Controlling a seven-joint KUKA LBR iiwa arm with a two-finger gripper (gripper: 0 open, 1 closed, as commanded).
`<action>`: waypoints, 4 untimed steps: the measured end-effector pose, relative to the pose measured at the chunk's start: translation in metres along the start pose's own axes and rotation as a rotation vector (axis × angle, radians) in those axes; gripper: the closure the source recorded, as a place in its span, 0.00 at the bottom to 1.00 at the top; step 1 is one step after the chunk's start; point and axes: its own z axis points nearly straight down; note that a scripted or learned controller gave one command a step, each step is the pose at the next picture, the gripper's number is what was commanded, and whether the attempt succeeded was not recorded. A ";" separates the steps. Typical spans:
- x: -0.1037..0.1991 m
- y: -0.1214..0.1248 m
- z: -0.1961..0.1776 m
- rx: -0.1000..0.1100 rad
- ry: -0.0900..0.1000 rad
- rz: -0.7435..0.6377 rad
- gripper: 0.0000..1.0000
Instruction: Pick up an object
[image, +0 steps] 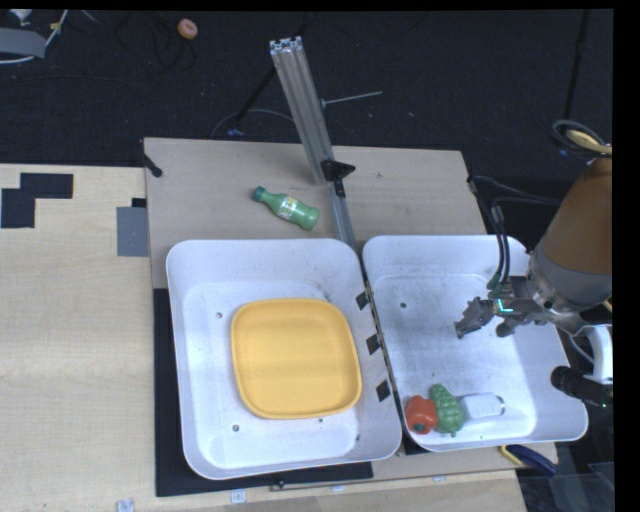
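The gripper (478, 320) hangs over the middle of the right bin (425, 260), its dark fingers pointing toward the bin's centre from the arm's wrist on the right; from this slanted view I cannot tell whether the fingers are spread or closed, and nothing shows between them. Directly below the gripper the bin floor is bare white. The nearest candidates for a pick lie toward the near edge of the same bin, down and slightly left of the gripper in this view: a red pepper-like toy (420, 413) touching a bumpy green toy (448, 410), with a small white object (484, 405) just beside the green one on its right. The three form a short row running roughly along the bin's near wall, so the cluster's long axis lies crosswise to the line from gripper to objects. In my judgement the coming move turns on travelling toward that near wall before descending, and the tight contact between the pieces may make a clean grasp of one awkward. Further off, the left bin (195, 270) holds a yellow plate (295, 357), and a green bottle (286, 207) lies on the bench beyond the bins.
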 end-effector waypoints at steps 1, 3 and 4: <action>0.000 0.000 0.000 0.000 0.000 0.000 0.00; 0.002 0.003 0.107 -0.001 0.000 -0.001 0.00; 0.001 0.003 0.095 -0.004 -0.001 0.002 1.00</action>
